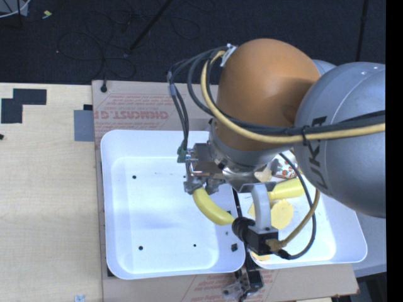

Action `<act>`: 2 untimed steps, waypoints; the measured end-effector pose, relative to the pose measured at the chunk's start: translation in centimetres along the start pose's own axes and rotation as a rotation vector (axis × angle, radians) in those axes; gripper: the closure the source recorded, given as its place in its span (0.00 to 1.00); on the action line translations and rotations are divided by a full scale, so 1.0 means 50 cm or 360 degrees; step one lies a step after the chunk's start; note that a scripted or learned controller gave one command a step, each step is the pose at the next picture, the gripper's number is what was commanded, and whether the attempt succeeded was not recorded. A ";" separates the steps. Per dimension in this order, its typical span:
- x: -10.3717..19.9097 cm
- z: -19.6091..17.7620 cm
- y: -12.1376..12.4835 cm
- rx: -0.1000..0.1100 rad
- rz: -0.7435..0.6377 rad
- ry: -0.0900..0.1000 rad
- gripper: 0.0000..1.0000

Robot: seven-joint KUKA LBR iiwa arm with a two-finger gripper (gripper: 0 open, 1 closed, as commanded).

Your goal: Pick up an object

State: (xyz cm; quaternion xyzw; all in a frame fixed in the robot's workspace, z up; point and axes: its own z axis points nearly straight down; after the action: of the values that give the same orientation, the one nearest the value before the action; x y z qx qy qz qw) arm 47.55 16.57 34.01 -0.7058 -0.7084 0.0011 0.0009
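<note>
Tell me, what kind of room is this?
Probably a robot lab. A big grey arm with cables reaches over two white bins on a workbench, and toy food like a yellow banana lies there.

Grey arm (340,131) over two white bins (126,168), yellow banana (211,209) beneath wrist

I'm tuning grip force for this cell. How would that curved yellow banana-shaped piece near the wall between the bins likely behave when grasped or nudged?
The curved yellow banana-shaped piece looks smooth and glossy, so it may slip between fingers. Its surface suggests moulded plastic, probably stiff and light for its size. Being bent, it would more likely pivot or rock than roll straight if pushed, especially against the wall of the left white bin.
</note>
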 end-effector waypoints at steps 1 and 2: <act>-0.056 0.277 -0.004 0.0020 0.0011 -0.0007 1.00; 0.051 0.304 0.004 0.0005 0.0000 0.0000 1.00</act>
State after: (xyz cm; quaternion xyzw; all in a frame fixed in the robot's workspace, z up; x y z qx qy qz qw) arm 47.69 19.10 18.78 -0.7058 -0.7084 0.0023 0.0020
